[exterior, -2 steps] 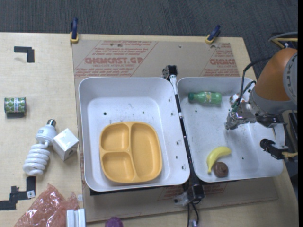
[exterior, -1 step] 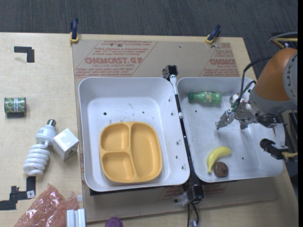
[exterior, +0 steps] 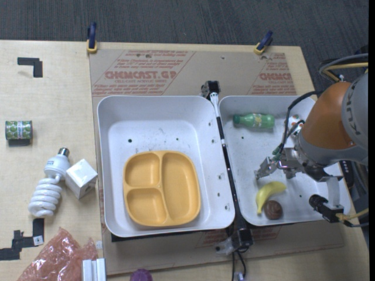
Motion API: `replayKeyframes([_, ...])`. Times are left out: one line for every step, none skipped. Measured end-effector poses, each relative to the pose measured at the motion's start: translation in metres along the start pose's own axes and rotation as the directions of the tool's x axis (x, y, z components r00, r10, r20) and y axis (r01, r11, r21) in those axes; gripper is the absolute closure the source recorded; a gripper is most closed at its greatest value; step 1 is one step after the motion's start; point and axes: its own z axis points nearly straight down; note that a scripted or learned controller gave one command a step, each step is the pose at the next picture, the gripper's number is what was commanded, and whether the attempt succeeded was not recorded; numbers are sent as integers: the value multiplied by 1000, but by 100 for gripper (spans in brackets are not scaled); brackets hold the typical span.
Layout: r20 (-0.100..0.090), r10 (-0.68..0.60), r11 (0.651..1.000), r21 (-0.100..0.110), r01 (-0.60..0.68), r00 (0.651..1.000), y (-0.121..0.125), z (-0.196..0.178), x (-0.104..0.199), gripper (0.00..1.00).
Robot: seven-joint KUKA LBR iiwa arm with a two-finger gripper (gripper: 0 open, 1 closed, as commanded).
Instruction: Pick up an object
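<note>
In the right bin (exterior: 246, 151) lie three objects. A yellow banana (exterior: 266, 193) rests near the front, with a small brown round object (exterior: 273, 209) touching its lower end. A green bottle (exterior: 254, 120) lies on its side at the back. My gripper (exterior: 267, 167) hangs just above the banana's upper end, reaching in from the right. Its fingers look open and hold nothing.
The left bin (exterior: 117, 133) holds a yellow divided plate (exterior: 161, 187). Outside the bins on the left lie a spiral light bulb (exterior: 48, 185), a white cube (exterior: 81, 178), a small green can (exterior: 19, 131) and a red mesh bag (exterior: 55, 256).
</note>
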Motion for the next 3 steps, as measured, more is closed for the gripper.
replayKeyframes([1,2,1000,-3,-2,1000,1,-10,-1,100])
replayKeyframes([1,-4,1000,-1,4,1000,67,-4,-28,100])
replayKeyframes([1,-4,1000,-1,4,1000,67,-4,-28,0])
